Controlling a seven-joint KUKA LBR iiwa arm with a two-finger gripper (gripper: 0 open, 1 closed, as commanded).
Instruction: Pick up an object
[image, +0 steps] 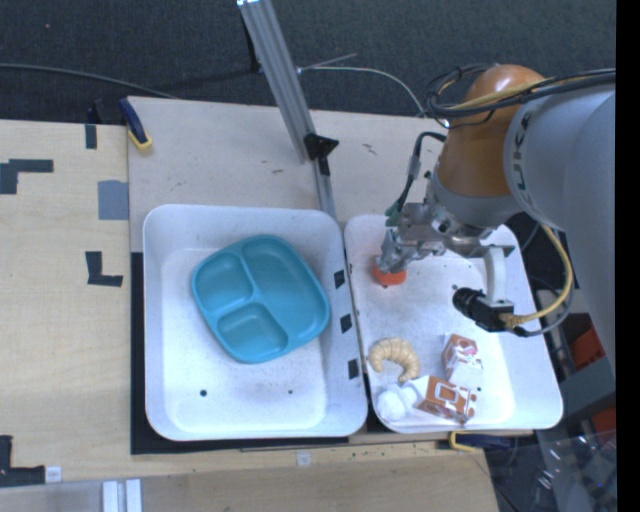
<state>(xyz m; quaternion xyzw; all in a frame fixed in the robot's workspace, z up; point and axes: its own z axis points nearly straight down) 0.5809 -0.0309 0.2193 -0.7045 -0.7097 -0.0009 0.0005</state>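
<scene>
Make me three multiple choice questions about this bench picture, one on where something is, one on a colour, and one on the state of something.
1. Where does the divided plate lie?
A. in the left bin
B. in the right bin
C. on the bench outside both bins

2. What colour is that divided plate?
A. red
B. light blue
C. yellow

3. How does the gripper stand to the small orange-red object?
A. it is far off over the left bin
B. it is right at the object, at the top of the right bin
C. it is over the croissant

Answers:
1. A, the plate rests inside the left bin, left of the divide.
2. B, its three compartments are all light blue.
3. B, the gripper's tip comes down onto the orange-red object in the right bin; the croissant lies lower down, apart from it.
</scene>
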